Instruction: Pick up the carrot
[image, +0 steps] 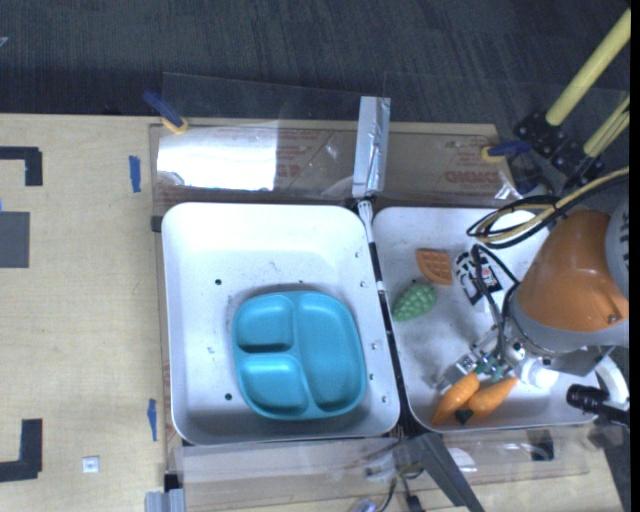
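A pale wooden bench top (70, 330) fills the left side, marked with black tape corners (28, 165) and short strips of blue tape (134, 173). Beyond its far edge lies a dark grey floor (300, 50), which looks like carpet, though the weave is hard to make out. A clear plastic sheet (250, 155) along the back of the bench catches a bright glare from overhead light. Yellow poles (598, 62) slant across the top right corner.
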